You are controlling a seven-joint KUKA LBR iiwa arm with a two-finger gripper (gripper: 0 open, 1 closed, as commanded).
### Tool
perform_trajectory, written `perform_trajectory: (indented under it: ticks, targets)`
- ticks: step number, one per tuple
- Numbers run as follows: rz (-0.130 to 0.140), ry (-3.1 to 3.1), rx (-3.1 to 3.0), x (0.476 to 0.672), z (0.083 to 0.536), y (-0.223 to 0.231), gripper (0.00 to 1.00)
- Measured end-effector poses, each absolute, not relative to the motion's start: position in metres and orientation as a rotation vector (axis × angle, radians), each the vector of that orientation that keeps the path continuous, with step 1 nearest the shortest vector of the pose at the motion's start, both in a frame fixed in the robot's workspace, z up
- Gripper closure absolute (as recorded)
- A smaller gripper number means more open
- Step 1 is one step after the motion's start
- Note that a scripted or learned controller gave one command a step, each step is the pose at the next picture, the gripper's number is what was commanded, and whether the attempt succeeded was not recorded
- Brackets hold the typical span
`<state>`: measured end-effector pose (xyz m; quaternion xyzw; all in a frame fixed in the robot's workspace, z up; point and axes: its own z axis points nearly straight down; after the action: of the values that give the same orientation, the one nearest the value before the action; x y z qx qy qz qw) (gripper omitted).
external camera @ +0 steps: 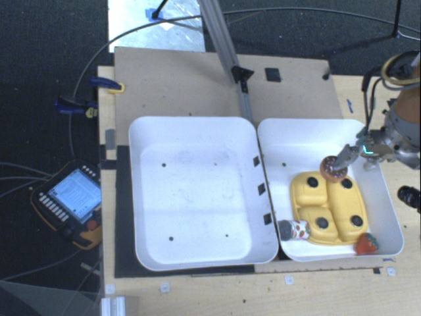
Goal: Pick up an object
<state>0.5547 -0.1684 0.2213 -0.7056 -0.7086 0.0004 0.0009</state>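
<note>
So the arm [400, 120] comes in from the right side, grey metal with that orange band up near the top, and its pincer [342, 158] is angled down over the right bin [309, 137]. Right at the tip there's a small round donut-looking thing [330, 168], pinkish-brown with a dark hole in the middle, and it sits right at the pincer's end, over the top edge of the yellow piece — I honestly can't tell from here whether the pincer is spread or pressed together, or whether it's actually pinching the donut, it's too small and blurry at that spot. The yellow piece [329, 206] is a chunky, glossy plastic block with rounded lobes, and each lobe has a dark round spot on top. Just beside its lower left corner lies a little can-shaped object [294, 230] on its side, grey end and a red-and-white patterned body. At the lower right corner of the bin there's a red strawberry-shaped toy [366, 243], touching or nearly touching the yellow block. The left bin [191, 189] is smooth white plastic with rounded corners and a few tiny dark dots on its floor. Both bins sit on a brown board-like tabletop [177, 78], and a handheld controller with a lit blue screen [72, 199] lies on the dark floor off to the left.
</note>
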Motion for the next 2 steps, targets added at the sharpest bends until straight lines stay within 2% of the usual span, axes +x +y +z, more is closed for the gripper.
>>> perform_trajectory:
  ticks: [1,2]
  targets:
    - [-0.002,-2.228,-2.217,0.556,0.223,-0.168,0.0]
    - [0.0,-2.223,-2.22,0.548,0.178,-0.168,0.0]
